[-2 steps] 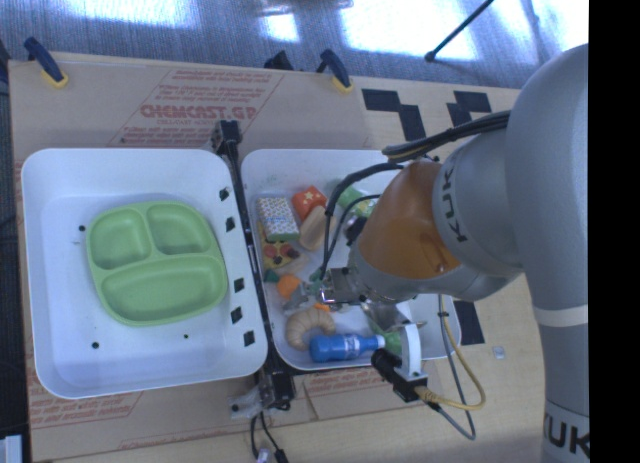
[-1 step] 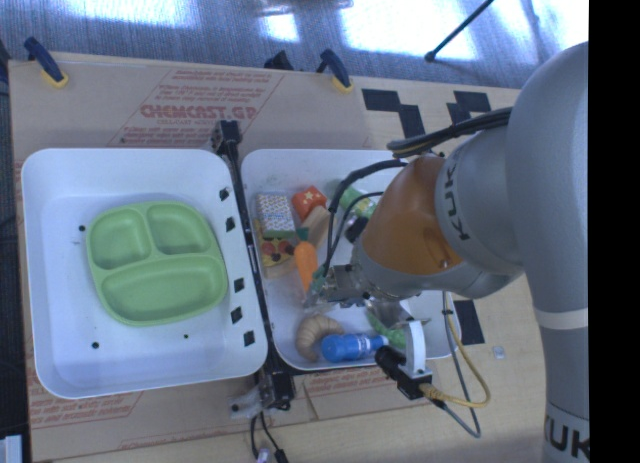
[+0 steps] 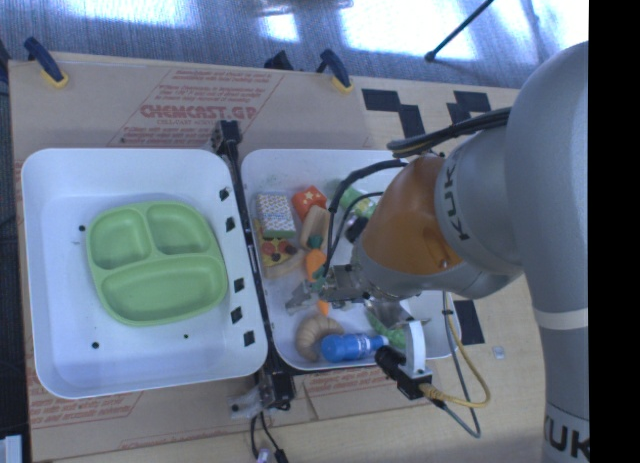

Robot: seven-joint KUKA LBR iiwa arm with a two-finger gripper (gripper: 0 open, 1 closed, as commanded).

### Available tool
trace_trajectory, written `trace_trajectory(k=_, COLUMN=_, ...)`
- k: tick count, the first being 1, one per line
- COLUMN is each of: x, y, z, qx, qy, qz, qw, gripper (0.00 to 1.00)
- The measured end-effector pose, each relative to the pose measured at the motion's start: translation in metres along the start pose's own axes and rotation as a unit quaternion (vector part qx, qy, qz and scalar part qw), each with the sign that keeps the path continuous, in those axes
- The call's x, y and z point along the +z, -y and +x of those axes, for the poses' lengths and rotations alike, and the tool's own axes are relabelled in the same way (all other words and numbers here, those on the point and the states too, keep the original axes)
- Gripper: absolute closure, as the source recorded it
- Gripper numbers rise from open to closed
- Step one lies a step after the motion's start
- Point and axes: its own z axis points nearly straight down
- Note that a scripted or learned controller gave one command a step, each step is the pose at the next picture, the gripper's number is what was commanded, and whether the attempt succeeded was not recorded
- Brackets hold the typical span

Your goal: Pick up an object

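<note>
The right bin (image 3: pixel 262 166) holds a jumble of small toys. At the back lie a red-orange block (image 3: pixel 309 198), a multicoloured box (image 3: pixel 275 215) and a tan wooden piece (image 3: pixel 316 223). An orange carrot-like piece (image 3: pixel 315 262) lies in the middle. A tan croissant (image 3: pixel 318 331) and a blue bottle (image 3: pixel 352 348) rest near the front wall, with a green item (image 3: pixel 404 335) to their right. My gripper (image 3: pixel 322 296) is low inside this bin, just in front of the carrot and behind the croissant. The wrist hides whatever lies directly beneath it.
The left bin (image 3: pixel 40 181) carries a green divided plate (image 3: pixel 155 261). A black clip strip (image 3: pixel 243 271) runs along the joint between the bins. The grey arm and its orange band (image 3: pixel 405 226) cover the right half of the right bin.
</note>
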Motion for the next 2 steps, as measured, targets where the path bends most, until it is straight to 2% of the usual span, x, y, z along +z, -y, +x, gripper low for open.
trace_trajectory(k=1, x=-0.0097, y=-0.0002, z=0.0003, qx=-0.003, qy=0.0, qz=0.001, qw=1.0, gripper=1.0)
trace_trajectory(k=2, x=-0.0097, y=-0.0002, z=0.0003, qx=-0.003, qy=0.0, qz=0.001, qw=1.0, gripper=0.0)
